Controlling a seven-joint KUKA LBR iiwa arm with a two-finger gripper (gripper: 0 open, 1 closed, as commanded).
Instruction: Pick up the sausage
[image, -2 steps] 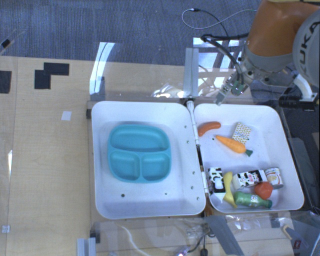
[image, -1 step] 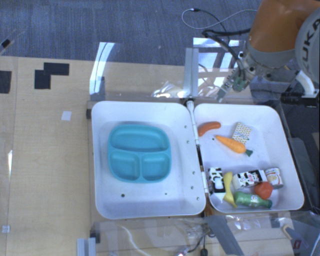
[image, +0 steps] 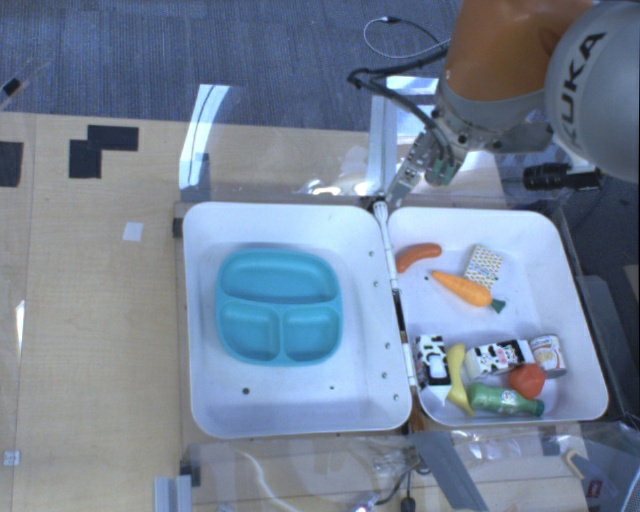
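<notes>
Across the bench's right white bin (image: 560, 240), the small reddish-orange sausage (image: 418, 256) lies against the left wall, where the gripper (image: 418, 170), its jaw state unclear, risks striking the rim.

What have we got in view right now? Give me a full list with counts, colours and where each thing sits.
sausage: 1, orange-red, right bin, upper left corner near the divider
carrot: 1, orange with green end, right bin, just below-right of the sausage
small box: 1, pale with a dotted pattern, right bin, upper middle
black-and-white carton: 1, right bin, lower left
banana: 1, yellow, right bin, lower left, beside that carton
milk carton: 1, white with black print, right bin, lower middle
can: 1, pale, right bin, lower right
tomato: 1, red, right bin, lower right
green bottle: 1, right bin, bottom edge
divided plate: 1, light blue, left bin, centre
bins: 2, white, side by side
gripper: 1, grey, above the bins' far edge
</notes>
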